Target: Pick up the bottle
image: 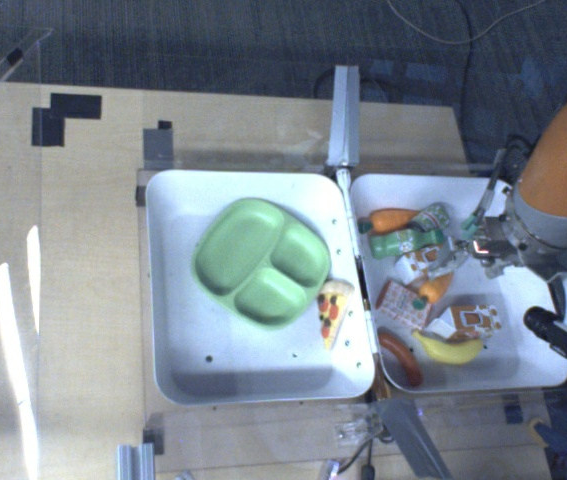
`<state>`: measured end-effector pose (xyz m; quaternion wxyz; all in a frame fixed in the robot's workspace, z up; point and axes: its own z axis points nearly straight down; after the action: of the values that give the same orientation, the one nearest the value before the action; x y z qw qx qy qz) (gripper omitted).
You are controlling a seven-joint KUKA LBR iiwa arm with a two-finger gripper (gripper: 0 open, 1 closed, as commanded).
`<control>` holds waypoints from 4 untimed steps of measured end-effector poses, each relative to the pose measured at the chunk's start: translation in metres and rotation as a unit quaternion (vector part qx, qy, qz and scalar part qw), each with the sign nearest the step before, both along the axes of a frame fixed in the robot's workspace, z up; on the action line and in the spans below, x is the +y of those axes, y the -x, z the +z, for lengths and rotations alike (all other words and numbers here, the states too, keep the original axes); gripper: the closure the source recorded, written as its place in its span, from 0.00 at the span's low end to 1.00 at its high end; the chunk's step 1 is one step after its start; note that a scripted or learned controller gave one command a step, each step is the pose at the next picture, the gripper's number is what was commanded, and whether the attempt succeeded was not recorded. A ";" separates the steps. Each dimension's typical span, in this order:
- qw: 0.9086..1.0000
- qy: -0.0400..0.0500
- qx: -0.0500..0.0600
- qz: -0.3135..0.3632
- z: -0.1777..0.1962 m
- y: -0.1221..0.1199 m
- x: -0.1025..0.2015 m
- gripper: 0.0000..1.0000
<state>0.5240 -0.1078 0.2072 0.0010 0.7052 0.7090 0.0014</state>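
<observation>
A green bottle [403, 242] lies on its side in the upper left of the right bin [523, 373], its length running left to right. My gripper [473, 247] hangs low over the same bin, just right of the bottle's right end, among the cartons there. The arm's grey wrist and orange band [563, 173] come in from the right edge and cover the bin's upper right corner. Nothing is visibly lifted off the bin floor.
Around the bottle lie an orange carrot [393, 219], a crumpled green-white pack [433, 216], juice cartons [476, 319], a banana [450, 349] and a red sausage [400, 356]. The left bin [178, 348] holds a green divided plate [261, 260] and a pizza slice [332, 308].
</observation>
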 end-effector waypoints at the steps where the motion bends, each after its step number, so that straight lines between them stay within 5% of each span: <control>1: 0.999 0.000 0.000 -0.052 0.007 0.034 -0.008 0.00; 2: 0.998 0.000 0.000 -0.068 -0.036 -0.028 -0.014 0.00; 3: 0.998 0.000 0.000 -0.068 -0.036 -0.028 -0.014 0.00; 4: 0.998 0.000 -0.002 0.070 -0.020 -0.095 0.040 0.00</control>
<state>0.6192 -0.0682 0.1869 0.0025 0.6536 0.7568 0.0024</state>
